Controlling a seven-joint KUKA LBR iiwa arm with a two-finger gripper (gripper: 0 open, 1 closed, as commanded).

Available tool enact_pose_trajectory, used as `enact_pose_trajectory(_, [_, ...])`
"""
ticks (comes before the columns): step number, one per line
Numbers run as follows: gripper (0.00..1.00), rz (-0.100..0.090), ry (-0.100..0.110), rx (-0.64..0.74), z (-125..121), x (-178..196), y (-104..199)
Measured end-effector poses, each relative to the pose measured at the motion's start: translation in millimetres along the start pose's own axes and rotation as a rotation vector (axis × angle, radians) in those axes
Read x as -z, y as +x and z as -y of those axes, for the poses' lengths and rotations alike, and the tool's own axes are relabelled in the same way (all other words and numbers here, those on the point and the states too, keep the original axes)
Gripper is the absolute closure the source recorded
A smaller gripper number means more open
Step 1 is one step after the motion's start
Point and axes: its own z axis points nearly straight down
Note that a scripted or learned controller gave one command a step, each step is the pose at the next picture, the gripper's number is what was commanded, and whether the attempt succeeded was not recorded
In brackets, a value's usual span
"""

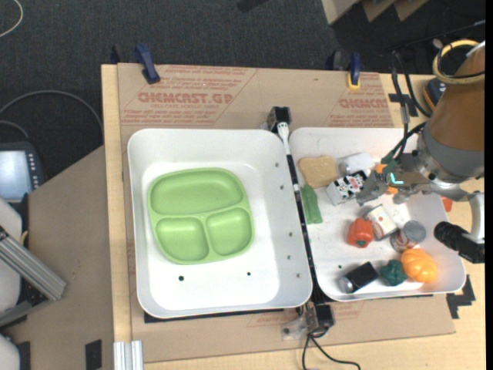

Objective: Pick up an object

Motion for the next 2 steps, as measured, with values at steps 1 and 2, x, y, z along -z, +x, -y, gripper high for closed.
enact_pose_trajectory(1, [0.0, -0.002, 0.01, -0.006, 31.9, -151.7, -21.5])
enact_pose_trajectory(2, [1.0, 0.001, -0.003, -0.002, 28.2, -134.0, -20.3])
